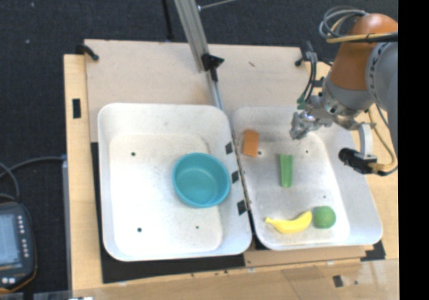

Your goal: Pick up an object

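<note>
The right bin [348,218] holds an orange block [251,143] near its left wall, a green stick [286,170] in the middle, and a yellow banana [290,223] beside a green ball [324,217] at the front. My gripper [299,125] hangs over the bin's far part, up and right of the green stick, with nothing seen between its fingers. A blue bowl [201,179] sits in the left bin [120,158].
A grey metal post [191,21] slants up from the wall between the two bins. The wooden bench [268,71] lies bare behind the bins. A small screen device [13,235] sits off the bench at the far left.
</note>
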{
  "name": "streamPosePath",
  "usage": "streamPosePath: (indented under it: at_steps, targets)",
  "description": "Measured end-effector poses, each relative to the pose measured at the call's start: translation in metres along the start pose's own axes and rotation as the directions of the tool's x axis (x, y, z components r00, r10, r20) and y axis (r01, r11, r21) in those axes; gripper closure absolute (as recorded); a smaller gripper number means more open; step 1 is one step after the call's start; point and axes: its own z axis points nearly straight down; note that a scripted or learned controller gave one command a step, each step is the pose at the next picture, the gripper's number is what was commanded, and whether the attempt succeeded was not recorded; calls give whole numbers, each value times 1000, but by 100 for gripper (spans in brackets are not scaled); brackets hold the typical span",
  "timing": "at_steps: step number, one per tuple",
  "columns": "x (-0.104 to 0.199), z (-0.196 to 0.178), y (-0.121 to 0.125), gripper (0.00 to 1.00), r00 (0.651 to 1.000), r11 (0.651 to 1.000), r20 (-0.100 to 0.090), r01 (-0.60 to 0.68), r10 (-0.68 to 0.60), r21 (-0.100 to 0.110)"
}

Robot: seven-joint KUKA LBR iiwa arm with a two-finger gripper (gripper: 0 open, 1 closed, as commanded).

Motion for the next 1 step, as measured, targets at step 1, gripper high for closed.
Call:
streamPosePath:
  at_steps: [1]
  targets:
    - [-2,-55,2,100,1000,1000,0,4,-4,-2]
